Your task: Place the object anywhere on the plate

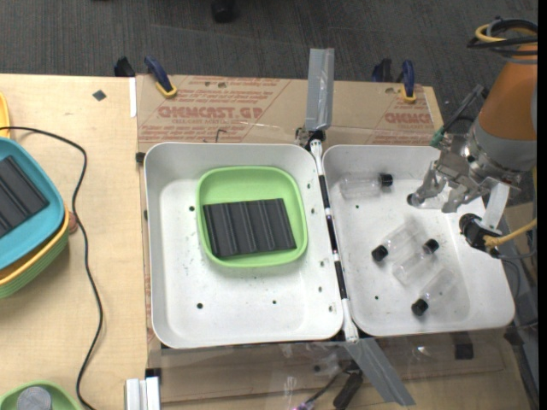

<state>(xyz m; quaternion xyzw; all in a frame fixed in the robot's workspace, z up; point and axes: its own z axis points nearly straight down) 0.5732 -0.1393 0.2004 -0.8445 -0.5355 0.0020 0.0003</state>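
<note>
Clear object point(416, 260) low in right bin point(479, 319), below gripper point(427, 196), jaw state unclear.

A light wooden counter point(68, 126) stands on grey carpet point(282, 15). Printed brown cardboard point(231, 109) lies along the counter's far part, held by blue-and-yellow clamps point(161, 77). Beyond the cardboard, chair castors point(224, 8) rest on the carpet. A black cable point(85, 254) snakes across the counter's left.

A green plate point(250, 186) bears a dark ribbed mat point(251, 227) inside a white bin point(171, 297).
</note>
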